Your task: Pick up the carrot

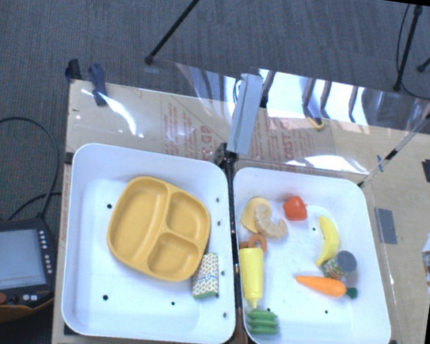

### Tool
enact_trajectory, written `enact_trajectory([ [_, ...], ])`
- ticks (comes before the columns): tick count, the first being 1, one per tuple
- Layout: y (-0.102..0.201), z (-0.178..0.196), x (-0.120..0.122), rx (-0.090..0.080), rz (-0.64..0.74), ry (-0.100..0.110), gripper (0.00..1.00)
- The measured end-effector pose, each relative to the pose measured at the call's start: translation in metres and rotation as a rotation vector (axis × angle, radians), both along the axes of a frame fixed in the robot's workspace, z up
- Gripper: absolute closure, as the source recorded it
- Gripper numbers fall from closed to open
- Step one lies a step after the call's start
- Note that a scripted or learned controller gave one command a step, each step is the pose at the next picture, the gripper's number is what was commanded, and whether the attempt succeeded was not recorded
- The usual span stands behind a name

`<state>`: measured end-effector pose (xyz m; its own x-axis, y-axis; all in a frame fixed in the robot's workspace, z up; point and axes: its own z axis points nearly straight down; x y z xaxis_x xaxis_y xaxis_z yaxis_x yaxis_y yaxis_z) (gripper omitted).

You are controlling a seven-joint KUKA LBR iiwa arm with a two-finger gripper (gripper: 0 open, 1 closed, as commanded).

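The carrot point(323, 286) is orange with a small green top at its right end. It lies flat, pointing left, in the right part of the right bin point(362, 309), just below a small round can point(341, 267) and a yellow banana point(329, 240).
The right bin also holds a red tomato point(295, 208), a tan bread piece point(262, 218), and a yellow corn cob point(251, 273) with a green item point(262, 321) at its foot. The left bin point(80, 267) bears a yellow divided plate point(160, 229) and a small patterned box point(207, 275).
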<state>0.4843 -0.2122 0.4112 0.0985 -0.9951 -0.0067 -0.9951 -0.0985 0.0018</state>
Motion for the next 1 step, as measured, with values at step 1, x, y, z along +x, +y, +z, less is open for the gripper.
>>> enact_trajectory([
  [1,0.0069,-0.1192,-0.0027,0.002,0.199,0.002,1.00],
])
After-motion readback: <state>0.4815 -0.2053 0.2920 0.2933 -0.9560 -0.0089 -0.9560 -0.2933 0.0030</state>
